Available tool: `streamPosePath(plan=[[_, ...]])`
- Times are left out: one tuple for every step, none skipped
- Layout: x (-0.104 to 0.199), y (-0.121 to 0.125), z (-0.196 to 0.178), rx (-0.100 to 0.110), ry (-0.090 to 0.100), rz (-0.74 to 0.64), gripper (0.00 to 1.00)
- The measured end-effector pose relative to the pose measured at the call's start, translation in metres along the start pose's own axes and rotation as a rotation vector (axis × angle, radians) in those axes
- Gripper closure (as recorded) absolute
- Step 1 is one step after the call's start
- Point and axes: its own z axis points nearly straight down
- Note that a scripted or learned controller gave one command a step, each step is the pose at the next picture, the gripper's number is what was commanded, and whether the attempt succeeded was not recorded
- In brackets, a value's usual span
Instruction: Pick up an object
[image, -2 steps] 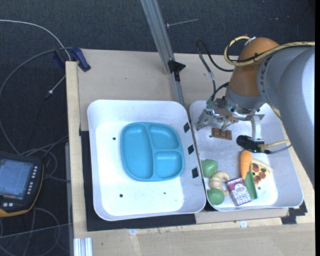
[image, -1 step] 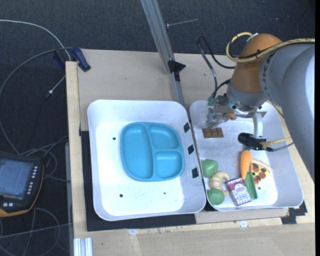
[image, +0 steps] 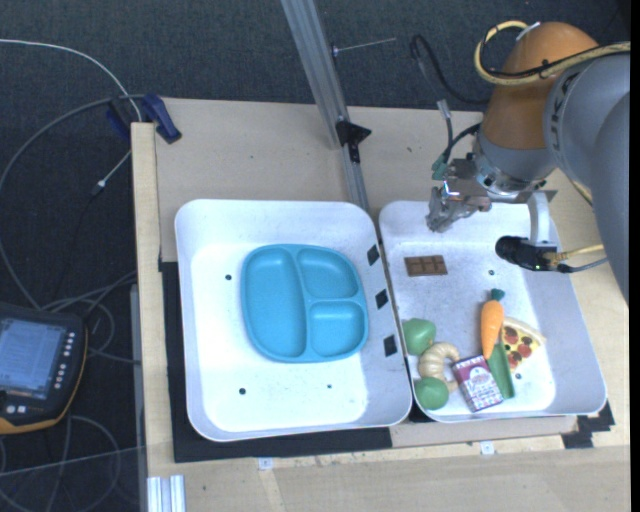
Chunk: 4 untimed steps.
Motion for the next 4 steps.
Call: streamPosePath(plan=[[0.0,0.002,-0.055,0.0,0.0,0.0,1.0],[0.001,0.002,-0.036,0.012,0.001,0.0,1.0],[0.056,0.004,-0.045,0.007,0.003,-0.005,1.0],[0.107,-0.015,-0.043,0.013,0.004,-0.004,1.0]])
